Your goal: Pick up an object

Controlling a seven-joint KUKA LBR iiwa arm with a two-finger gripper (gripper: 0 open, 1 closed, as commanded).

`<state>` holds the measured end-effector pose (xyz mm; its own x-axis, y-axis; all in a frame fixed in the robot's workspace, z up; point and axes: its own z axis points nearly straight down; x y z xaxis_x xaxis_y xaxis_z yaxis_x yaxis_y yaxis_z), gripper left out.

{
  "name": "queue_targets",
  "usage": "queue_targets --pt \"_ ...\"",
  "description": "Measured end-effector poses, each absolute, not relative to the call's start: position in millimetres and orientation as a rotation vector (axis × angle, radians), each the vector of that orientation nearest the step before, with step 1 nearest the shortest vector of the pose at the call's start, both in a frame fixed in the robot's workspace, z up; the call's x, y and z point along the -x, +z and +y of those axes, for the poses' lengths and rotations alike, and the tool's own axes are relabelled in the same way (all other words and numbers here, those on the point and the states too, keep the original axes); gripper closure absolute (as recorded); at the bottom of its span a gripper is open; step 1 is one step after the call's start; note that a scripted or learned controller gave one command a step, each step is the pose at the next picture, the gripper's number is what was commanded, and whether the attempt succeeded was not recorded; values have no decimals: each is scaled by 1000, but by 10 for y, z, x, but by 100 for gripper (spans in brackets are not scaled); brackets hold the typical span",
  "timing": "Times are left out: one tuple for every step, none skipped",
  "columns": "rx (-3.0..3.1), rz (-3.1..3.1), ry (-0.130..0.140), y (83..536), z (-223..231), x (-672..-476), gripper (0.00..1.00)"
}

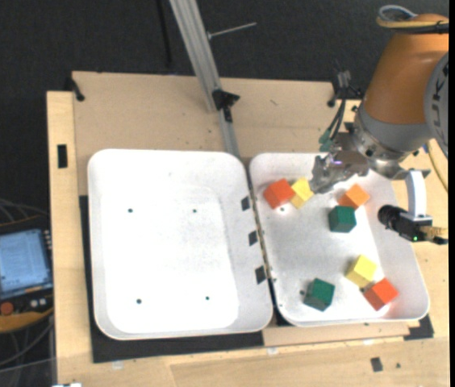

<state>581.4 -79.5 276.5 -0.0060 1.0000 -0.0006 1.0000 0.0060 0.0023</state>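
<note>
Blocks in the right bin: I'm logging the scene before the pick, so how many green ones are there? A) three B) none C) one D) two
D: two green blocks lie in the right bin, one green block near the middle below the orange block, and another green block near the front edge.

Orange, yellow, green blocks (342, 219); white bins (171, 240)
</note>
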Motion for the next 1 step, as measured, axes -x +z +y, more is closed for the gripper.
queue_targets --pt "-2214 2225 1 2713 -345 -5916 100"
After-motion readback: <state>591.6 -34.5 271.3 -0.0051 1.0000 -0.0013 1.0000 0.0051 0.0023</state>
